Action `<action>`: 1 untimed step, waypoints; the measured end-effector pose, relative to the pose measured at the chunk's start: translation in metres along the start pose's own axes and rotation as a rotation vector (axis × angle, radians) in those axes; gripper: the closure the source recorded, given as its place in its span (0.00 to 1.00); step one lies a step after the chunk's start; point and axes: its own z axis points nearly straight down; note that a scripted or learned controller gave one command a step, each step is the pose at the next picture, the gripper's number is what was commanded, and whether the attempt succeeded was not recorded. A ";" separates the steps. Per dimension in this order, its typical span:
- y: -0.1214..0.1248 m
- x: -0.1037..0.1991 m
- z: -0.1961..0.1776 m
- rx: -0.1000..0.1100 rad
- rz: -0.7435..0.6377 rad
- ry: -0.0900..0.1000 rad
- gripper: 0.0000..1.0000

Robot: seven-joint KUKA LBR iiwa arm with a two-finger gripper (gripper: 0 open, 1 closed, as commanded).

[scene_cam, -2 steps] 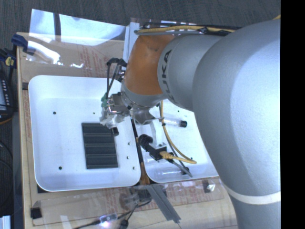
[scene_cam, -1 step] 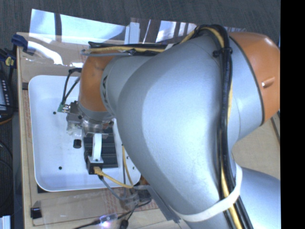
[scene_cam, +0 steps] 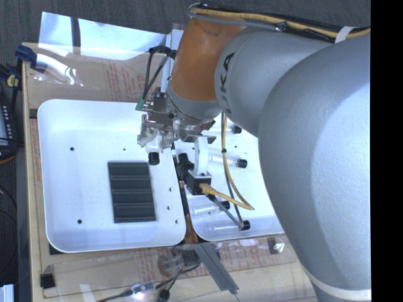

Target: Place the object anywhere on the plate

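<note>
Grey and ribbed, the plate (scene_cam: 132, 192) is lying flat on the floor of the left bin (scene_cam: 69, 124), in its lower middle part, with its long sides running up and down the view and its right edge near, but apart from, the bin's right wall. Nothing is resting on the plate's ribs. The arm (scene_cam: 302, 106) is reaching in from the right and covering most of the right bin (scene_cam: 217, 233), its orange band (scene_cam: 195, 61) sitting above the wrist. The gripper (scene_cam: 154, 148) is hanging over the upper right corner of the left bin, above and slightly right of the plate and apart from it; how wide it is standing cannot be told at this slant, and no item is showing in its grasp. Pale tubes (scene_cam: 234, 163) are lying in the uncovered strip of the right bin, just right of the wrist, and a thin black rod (scene_cam: 230, 213) is lying aslant nearer that bin's lower edge. Which of these is the object to be placed cannot be told. Both bins are sitting side by side on the bench (scene_cam: 101, 80), their inner walls touching or nearly so.
</note>
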 end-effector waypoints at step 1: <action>0.031 0.079 0.077 0.005 -0.077 -0.002 1.00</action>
